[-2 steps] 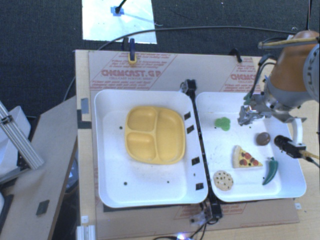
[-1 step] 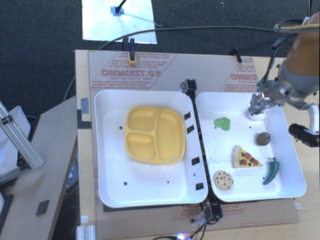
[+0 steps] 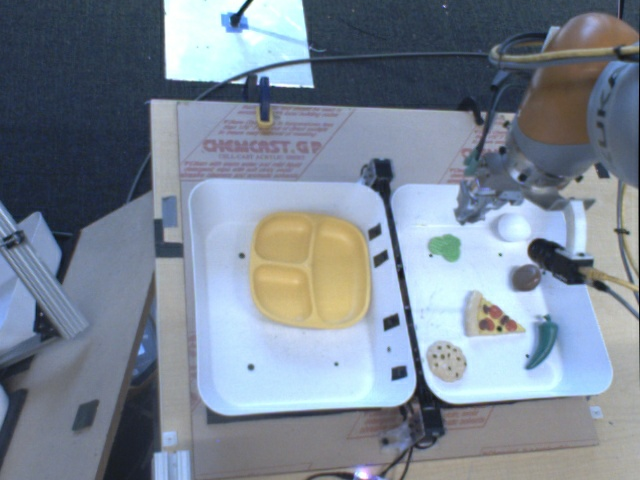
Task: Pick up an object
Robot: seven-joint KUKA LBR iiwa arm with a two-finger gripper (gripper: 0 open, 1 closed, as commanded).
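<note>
A toy cookie [image 3: 446, 360] lies nearest the camera, close to the front left corner of the right bin [image 3: 590, 373], with a pizza slice [image 3: 490, 316] just behind it and a green chili pepper [image 3: 541, 342] off to its right near the front right corner. Further back in the same bin sit a small brown round piece [image 3: 526, 277], a green leafy piece [image 3: 446, 247] near the bin's left wall, and a white egg-shaped ball [image 3: 513, 228] toward the rear. The tool [image 3: 472, 208] hangs over the rear of this bin, just left of the white ball and just behind the green piece; nothing shows between its tips, and whether it is parted or clenched cannot be told from this angle. The arm [image 3: 570, 88], grey with its orange band, reaches in from the right above it. The left bin [image 3: 215, 368] carries a yellow divided plate [image 3: 308, 268] lying flat near its middle. Both bins rest side by side on the table [image 3: 300, 133], touching along their shared edge
</note>
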